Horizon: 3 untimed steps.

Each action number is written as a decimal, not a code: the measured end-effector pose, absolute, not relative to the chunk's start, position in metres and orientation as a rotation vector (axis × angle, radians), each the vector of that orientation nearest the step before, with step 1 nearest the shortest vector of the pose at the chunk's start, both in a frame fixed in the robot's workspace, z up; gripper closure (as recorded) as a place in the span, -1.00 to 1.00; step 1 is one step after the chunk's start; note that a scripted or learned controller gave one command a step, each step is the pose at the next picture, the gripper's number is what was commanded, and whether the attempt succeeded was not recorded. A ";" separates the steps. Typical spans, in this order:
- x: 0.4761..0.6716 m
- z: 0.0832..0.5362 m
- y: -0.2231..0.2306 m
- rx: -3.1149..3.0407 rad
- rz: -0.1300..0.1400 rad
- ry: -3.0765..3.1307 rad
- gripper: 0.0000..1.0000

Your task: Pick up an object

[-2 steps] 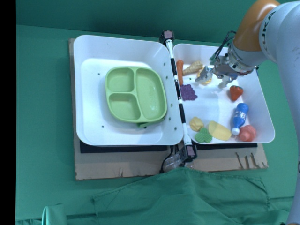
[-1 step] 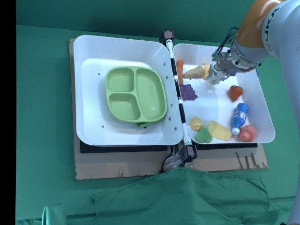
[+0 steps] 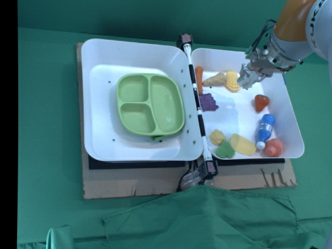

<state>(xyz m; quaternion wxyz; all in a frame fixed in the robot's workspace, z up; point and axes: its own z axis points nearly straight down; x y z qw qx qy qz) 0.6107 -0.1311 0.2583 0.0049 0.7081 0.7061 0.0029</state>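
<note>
Surface: green cloth covers the desk [image 3: 46, 113], with a sheet of brown cardboard [image 3: 109, 183] under two shallow white bins set side by side
Left bin: the left bin [image 3: 104, 61] in the middle-left of the frame holds one light green divided plate [image 3: 150, 105], lying flat
Right bin: the right bin [image 3: 290, 123] in the middle-right of the frame carries the toy food
Upper row: an orange carrot [image 3: 199, 79] lies along the divider, a tan cone [image 3: 215, 79] just beside it, and a yellow ridged piece [image 3: 232, 81] touching the cone's wide end
Middle: a purple grape bunch [image 3: 208, 102] sits below the carrot; a red strawberry [image 3: 261, 102] lies toward the right wall
Lower row: a small yellow piece [image 3: 217, 137], a green leafy piece [image 3: 225, 150], a pale yellow wedge [image 3: 243, 144], a blue bottle [image 3: 265, 130] and an orange-red round fruit [image 3: 274, 147]
Arm: it reaches in from the upper right of the frame, and the end effector [image 3: 247, 79] hangs just right of the yellow ridged piece
End effector state: cannot tell whether it is released or clenched; nothing is seen between its parts
Step in hand: judged to be the approach, low over the upper part of the right bin, with no object lifted yet
Likely target: the yellow ridged piece, being nearest
Next move calls for: centring over that piece, then coming down clear of the cone that touches it
</note>
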 end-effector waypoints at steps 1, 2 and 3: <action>0.611 0.268 -0.132 2.220 0.009 2.206 1.00; 0.611 0.267 -0.132 2.220 0.007 2.207 -1.00; 0.579 0.185 -0.181 2.228 0.005 2.206 -1.00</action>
